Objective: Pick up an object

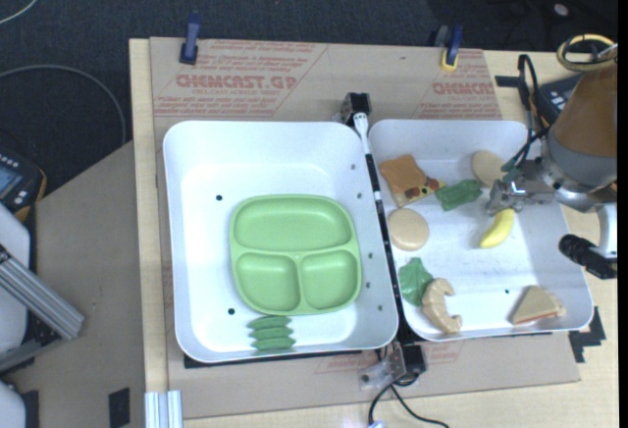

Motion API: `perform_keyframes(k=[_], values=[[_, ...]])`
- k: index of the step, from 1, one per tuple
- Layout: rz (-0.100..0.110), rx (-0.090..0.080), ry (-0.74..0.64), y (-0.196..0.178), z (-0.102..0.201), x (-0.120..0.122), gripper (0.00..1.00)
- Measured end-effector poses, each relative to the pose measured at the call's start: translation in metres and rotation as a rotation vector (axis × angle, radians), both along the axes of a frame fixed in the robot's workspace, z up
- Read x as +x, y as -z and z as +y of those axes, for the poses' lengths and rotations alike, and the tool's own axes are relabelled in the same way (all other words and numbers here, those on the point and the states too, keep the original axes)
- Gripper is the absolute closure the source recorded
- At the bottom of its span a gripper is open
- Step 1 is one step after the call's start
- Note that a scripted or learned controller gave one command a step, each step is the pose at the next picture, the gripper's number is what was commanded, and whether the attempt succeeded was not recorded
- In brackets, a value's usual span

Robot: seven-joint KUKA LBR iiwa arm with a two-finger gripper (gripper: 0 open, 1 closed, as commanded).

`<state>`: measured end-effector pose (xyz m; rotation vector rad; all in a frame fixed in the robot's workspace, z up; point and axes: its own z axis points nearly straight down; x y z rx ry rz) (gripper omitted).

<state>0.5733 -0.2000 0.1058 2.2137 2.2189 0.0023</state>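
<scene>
While we scan the right bin [549,136], a toast piece [407,178], round cookie [408,229], green leaf [458,193] and sandwich wedge [537,305] crowd the yellow banana [497,231], which lies tilted near centre. From three o'clock the arm [589,127] reaches in, its gripper [512,193] just at the banana's twelve o'clock; how wide it stands we cannot tell.

Glossy white plastic bins [186,220], matt green plastic plate [294,252], brown paper-covered bench [245,82]
</scene>
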Motion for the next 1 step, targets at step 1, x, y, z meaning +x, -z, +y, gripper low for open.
perform_keyframes(k=[1], values=[[-0.007,0.0,0.001,-0.1458,0.0153,-0.0329,1.0]])
